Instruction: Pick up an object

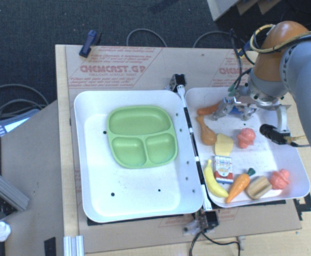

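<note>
My gripper [236,110] hangs low over the back of the right bin [299,167], beside an orange toy piece [207,110] that lies to its left. Just in front of it sits a red strawberry-like toy [246,137]. A brown drumstick [206,133] and a yellow cheese wedge [224,144] lie toward the bin's left side. Along the front are a banana [213,180], a small carton [223,168], a carrot [239,185], a bread roll [258,186] and a pink fruit [279,179]. Nothing shows as held.
The left bin [86,159] holds a green divided plate [142,135]. A ridge [190,143] separates the two bins. A blue clip [89,42] lies on the board at the back left. Cables trail behind the bench.
</note>
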